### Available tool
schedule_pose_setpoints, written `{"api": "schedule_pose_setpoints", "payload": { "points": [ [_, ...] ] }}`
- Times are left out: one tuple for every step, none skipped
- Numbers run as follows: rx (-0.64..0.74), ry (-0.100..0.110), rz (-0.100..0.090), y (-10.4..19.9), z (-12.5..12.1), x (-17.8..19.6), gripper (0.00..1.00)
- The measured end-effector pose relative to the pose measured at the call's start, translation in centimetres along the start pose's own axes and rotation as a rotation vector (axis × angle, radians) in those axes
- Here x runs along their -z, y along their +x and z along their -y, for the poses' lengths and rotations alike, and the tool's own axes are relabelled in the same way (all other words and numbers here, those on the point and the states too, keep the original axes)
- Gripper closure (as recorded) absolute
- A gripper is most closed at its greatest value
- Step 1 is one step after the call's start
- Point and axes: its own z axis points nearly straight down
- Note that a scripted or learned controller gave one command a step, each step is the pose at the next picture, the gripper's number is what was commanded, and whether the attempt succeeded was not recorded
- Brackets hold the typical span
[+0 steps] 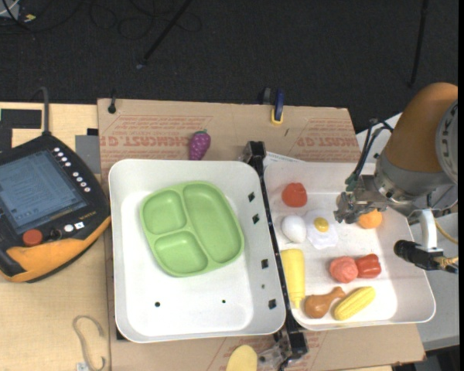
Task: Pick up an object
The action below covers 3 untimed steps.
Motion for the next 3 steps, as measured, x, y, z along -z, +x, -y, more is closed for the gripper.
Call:
{"api": "schedule_pose_setpoints", "payload": {
  "points": [
    [0.011, 0.001, -0.001, 0.7, 0.5, 4.9, 1.0],
    [0.01, 0.002, -0.001, 0.5, 0.5, 7.0, 1.0],
    [0.013, 0.006, -0.003, 5.1, 0.9, 6.9, 1.0]
  ]
}}
